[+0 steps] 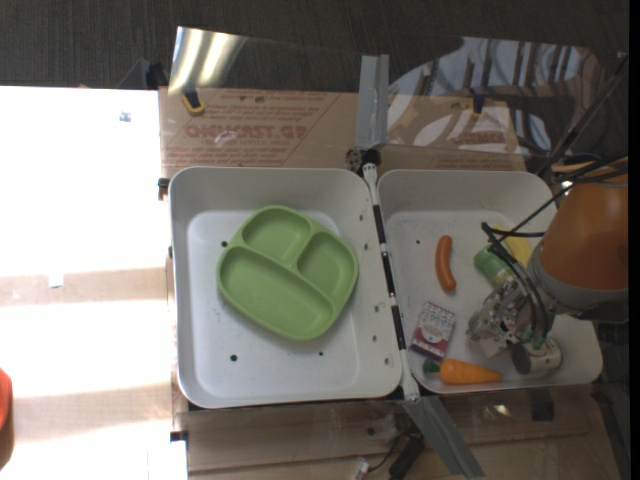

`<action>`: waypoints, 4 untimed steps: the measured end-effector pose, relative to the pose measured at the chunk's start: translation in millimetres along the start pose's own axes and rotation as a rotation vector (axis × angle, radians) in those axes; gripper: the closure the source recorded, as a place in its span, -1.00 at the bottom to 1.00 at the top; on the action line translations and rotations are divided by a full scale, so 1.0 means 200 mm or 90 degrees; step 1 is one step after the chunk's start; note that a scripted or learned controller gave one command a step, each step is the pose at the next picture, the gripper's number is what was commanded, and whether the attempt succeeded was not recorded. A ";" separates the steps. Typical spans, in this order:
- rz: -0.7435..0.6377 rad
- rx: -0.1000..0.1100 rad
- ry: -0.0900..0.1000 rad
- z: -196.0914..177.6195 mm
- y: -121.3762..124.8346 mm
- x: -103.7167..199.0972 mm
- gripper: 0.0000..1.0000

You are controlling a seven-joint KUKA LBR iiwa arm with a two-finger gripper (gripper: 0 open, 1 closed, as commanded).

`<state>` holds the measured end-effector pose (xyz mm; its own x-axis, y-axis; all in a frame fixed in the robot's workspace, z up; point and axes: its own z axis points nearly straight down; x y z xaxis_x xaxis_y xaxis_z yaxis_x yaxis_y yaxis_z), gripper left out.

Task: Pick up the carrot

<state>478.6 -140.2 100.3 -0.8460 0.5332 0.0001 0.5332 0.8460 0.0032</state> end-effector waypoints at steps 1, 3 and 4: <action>0.125 0.002 -0.001 -0.45 0.36 -0.05 1.00; -0.016 0.001 -0.002 -0.46 0.49 -0.19 1.00; -0.015 0.001 -0.002 -0.46 0.49 -0.19 -1.00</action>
<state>562.7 -78.8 191.8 -0.8586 0.5127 -0.0035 0.5127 0.8586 0.0014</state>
